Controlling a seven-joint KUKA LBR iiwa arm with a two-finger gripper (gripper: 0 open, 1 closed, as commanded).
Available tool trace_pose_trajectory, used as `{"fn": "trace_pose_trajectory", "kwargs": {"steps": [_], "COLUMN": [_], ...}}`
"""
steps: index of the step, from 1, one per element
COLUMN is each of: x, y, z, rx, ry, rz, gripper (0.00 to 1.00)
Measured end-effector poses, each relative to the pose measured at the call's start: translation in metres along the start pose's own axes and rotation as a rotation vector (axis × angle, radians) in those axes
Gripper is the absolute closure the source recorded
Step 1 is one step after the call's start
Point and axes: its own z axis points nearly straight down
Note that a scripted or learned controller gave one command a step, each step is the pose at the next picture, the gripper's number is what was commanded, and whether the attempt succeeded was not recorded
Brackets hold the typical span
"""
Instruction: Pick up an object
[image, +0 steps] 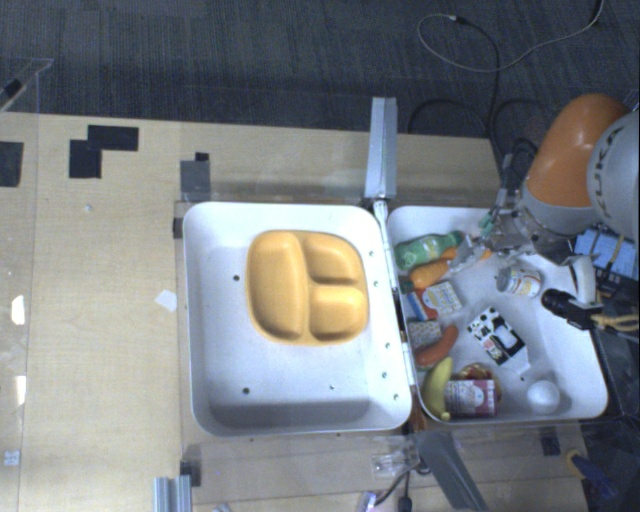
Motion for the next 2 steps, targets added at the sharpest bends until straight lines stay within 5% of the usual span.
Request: {"fn": "trace_pose_trajectory", "kwargs": {"steps": [1, 2], "x": [-0.015, -0.027], "y": [0.04, 0.04], "z": [0.012, 0.027], "rx": [0.006, 0.011], "ry": [0.0, 0.007], "rz": [0.068, 0.04], "gripper": [0.0, 0.0]}}
